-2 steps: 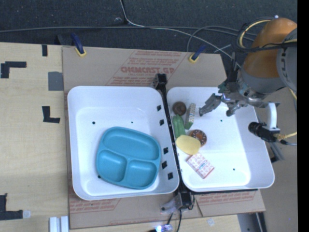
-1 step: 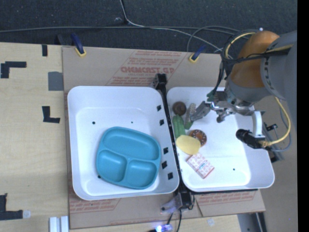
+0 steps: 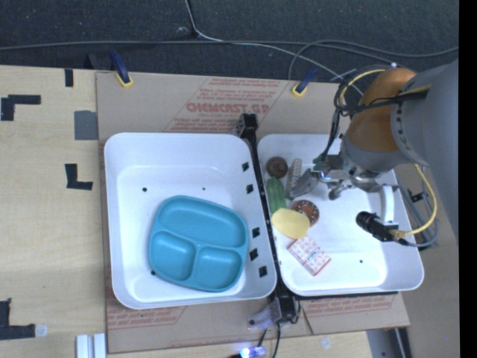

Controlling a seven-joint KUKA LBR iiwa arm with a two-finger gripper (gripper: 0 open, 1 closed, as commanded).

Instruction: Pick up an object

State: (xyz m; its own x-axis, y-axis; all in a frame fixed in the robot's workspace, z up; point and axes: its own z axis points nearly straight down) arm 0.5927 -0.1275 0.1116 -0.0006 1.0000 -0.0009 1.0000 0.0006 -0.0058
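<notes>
Bench carries a cardboard sheet (image 3: 223,103) with red print, two blue-and-yellow clamps at its far edge, and both bins on top. Arm (image 3: 387,118) enters from the right, orange band above the wrist, wrist over the right bin's far half, cables looping beside it. Left bin (image 3: 127,162): holds one blue divided tray (image 3: 197,243), three compartments, lying flat toward the near right of the bin floor. Right bin (image 3: 373,274): objects clustered along its left side, next to the divider between the bins. Largest of these is a green elongated item (image 3: 276,194) lying alongside the left wall; a yellow rounded piece (image 3: 290,223) sits at its near end, touching or overlapping it. Just near of the yellow piece lies a small pink-patterned packet (image 3: 309,255), tilted. A brown round disc (image 3: 305,210) lies just right of the yellow piece; a small dark brown ball (image 3: 276,167) sits at the far end of the cluster. Gripper (image 3: 299,182) is low over the cluster, between ball and disc; whether the claw is spread or pinching: cannot tell.
</notes>
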